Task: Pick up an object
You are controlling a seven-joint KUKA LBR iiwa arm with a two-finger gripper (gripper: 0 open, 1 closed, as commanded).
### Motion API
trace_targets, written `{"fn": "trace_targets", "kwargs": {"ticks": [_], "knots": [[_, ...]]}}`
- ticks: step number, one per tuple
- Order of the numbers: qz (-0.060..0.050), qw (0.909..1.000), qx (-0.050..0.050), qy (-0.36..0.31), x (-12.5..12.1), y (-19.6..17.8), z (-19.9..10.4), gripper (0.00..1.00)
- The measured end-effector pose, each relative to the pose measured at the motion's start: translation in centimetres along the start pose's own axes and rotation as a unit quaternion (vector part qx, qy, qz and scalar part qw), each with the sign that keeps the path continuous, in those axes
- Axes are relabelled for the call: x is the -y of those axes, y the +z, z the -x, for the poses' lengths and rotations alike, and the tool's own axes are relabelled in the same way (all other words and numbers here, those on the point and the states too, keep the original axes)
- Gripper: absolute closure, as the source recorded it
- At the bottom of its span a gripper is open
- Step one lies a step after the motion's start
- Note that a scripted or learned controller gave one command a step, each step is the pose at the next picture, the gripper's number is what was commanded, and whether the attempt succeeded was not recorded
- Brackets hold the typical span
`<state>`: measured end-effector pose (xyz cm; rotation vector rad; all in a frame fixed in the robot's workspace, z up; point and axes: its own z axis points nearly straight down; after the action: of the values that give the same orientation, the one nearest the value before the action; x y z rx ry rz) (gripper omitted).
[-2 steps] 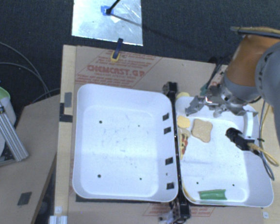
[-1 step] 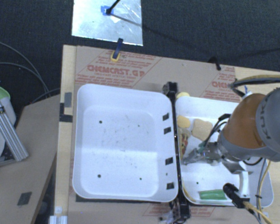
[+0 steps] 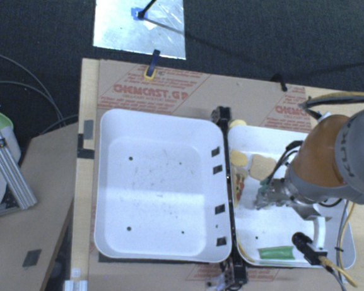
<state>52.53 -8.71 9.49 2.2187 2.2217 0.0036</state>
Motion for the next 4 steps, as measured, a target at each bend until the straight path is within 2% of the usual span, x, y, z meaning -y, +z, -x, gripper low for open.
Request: {"fn": "trace_targets", "kwargs": {"ticks": [1,2,3,4], "knots": [[0.000,1.0000,-0.001,-0.003,3.9,-9.3,-6.5,1.00],[0.004,1.0000,-0.001,-0.005,3.6,-18.0,-11.3,1.00],[0.003,1.0000,-0.001,-0.004,3.7,-23.5,-15.8,1.00],[0.002,1.0000,0.000,-0.002,3.7,-27.6,-14.2,1.00]]}}
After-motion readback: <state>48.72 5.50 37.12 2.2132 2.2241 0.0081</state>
